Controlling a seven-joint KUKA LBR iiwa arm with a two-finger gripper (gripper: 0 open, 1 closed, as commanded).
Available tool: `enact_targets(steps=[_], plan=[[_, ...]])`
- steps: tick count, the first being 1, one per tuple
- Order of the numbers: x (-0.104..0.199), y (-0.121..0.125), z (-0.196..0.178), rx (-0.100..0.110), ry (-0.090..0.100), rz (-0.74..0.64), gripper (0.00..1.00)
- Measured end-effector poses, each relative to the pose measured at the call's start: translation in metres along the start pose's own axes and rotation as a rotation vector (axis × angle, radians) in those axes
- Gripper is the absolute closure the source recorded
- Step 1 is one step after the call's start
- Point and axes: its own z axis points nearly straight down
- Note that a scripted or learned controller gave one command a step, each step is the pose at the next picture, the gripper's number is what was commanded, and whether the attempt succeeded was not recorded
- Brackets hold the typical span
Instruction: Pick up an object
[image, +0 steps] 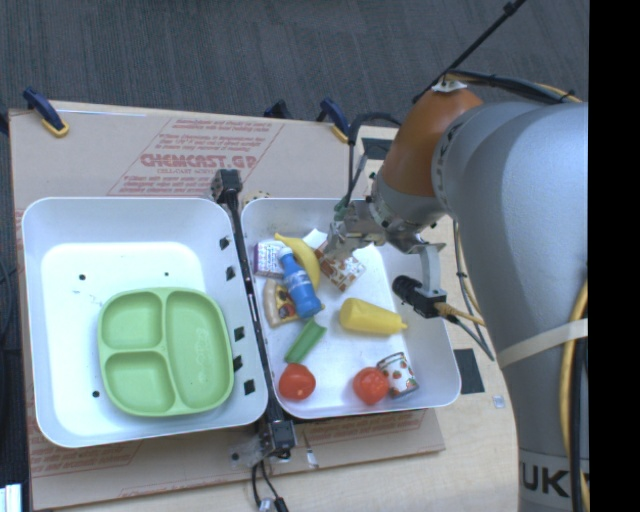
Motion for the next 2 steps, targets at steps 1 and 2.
enact_targets(steps=[1,2], plan=[[0.001,-0.049,-0.066,0.006,0.002,0.003,1.00],[-0.049,0.024,-0.039,0.004,0.000,0.001,1.00]])
